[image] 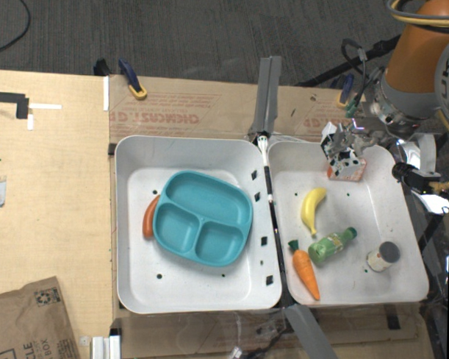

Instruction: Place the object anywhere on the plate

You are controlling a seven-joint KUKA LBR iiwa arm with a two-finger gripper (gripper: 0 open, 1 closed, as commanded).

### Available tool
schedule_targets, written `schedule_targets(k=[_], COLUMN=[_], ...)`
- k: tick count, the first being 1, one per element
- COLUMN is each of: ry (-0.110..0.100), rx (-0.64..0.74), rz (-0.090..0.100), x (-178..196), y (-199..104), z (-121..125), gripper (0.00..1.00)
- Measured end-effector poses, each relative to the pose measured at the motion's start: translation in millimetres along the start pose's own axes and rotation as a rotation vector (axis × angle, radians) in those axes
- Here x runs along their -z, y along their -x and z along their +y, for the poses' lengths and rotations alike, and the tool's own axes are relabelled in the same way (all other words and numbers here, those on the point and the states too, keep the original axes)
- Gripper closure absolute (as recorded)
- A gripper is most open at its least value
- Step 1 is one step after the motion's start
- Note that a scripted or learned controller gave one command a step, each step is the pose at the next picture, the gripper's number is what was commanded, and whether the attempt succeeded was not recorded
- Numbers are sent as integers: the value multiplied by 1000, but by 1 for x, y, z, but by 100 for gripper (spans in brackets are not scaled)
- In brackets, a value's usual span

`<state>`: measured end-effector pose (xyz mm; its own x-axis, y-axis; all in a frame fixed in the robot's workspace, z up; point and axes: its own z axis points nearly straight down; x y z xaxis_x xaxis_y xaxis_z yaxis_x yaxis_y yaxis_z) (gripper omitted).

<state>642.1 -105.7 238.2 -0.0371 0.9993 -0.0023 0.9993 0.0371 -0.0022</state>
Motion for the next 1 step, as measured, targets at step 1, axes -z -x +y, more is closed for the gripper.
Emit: schedule_targets(k=[1], ry=[-1], rx=[91], rz=[1], x=[-40], y=[-80], z=[-28], gripper=[100])
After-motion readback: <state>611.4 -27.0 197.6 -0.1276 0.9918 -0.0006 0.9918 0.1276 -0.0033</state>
